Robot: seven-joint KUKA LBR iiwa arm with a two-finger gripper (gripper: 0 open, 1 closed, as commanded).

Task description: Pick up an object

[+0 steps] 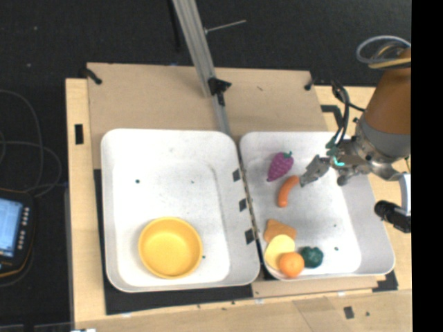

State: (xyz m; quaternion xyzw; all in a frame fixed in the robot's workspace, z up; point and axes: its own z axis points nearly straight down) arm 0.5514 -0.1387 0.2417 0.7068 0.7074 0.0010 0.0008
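While the claw (pixel 327 172) hangs over the right bin (pixel 360 244), its two fingers stand spread apart with nothing between them. One finger (pixel 313 171) points toward the upper end of the carrot (pixel 286 191), and lies just beside it; whether it touches cannot be told.

Candidate objects in the right bin:
- Carrot, orange, lying lengthwise near the bin's middle.
- Purple grapes (pixel 279 165), just above and left of the carrot.
- A cluster at the near left corner: an orange wedge (pixel 279 229), a pale yellow piece (pixel 279 246), a small orange ball (pixel 291 264) and a dark green item (pixel 313 256), packed together.

The left bin (pixel 166 164) carries a yellow bowl (pixel 170 247), well apart from the claw.

Step in hand, as judged: approach, before any grasp. The carrot appears the likeliest target.

Next move calls for: shifting the claw left so both fingers straddle the carrot across its narrow width, descending to the bin floor, then closing. An off-centre approach would likely push the carrot aside.
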